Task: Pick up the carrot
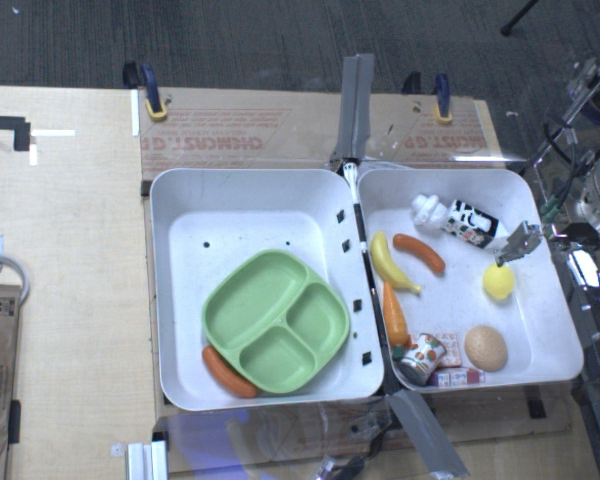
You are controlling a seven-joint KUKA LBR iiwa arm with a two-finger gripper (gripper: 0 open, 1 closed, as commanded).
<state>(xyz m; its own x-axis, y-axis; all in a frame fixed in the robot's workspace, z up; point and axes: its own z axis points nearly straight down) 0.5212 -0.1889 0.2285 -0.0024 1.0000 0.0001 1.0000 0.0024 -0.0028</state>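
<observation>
Down in the right bin [540,363], the carrot [394,314] lay against the left wall, a short orange root pointing roughly up and down the view, its upper end just under the lower tip of the banana [390,262]. Its lower end touched or nearly touched a small tin can [421,358] lying on its side at the bin's near edge. Beside the can sat a flat pink-and-white packet [452,376], and just right of that a tan egg [486,348]. A sausage [419,253] lay slantwise just right of the banana, apart from the carrot. Toward the far wall a white bottle-like thing [429,211] rested next to a black-and-white carton [474,224]. A lemon [498,282] sat near the right wall.

The tool [518,244] hung at the right side of this bin, just above and beside the lemon, well apart from the carrot; it was too small and blurred to tell how far its tips stood apart, and nothing could be seen held in it.

On the tabletop the left bin [180,268] held a green divided plate [276,320], with a second sausage [228,372] lying at the plate's near left rim
</observation>
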